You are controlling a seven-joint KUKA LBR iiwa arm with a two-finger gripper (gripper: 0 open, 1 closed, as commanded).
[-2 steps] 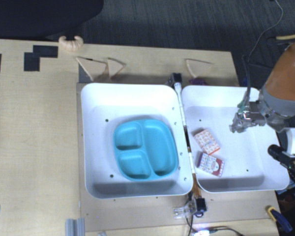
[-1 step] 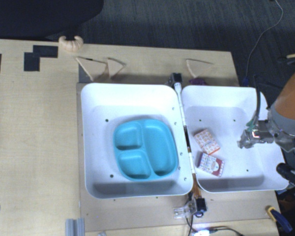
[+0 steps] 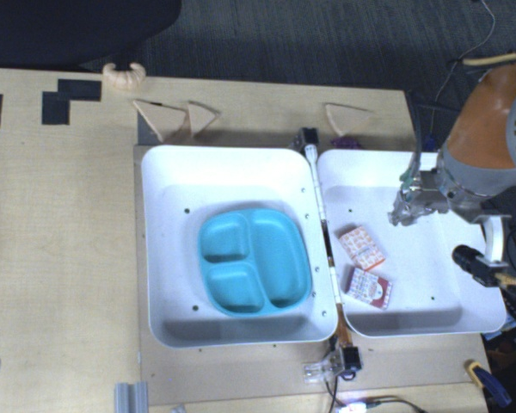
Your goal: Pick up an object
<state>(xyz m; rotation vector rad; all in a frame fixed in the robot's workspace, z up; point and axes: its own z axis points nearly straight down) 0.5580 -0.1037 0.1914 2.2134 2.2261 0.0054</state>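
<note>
I see the hand (image 3: 406,210) hovering in the right white bin (image 3: 430,312) near its far edge, above two small patterned packets (image 3: 362,248); I cannot tell its grip state.

Arm (image 3: 499,127) cut off at right edge

The surface (image 3: 60,256) is pale wood and carries two white bins. The left bin (image 3: 163,231) lies at the centre; the right bin (image 3: 430,274) touches it at 3 o'clock.
</note>
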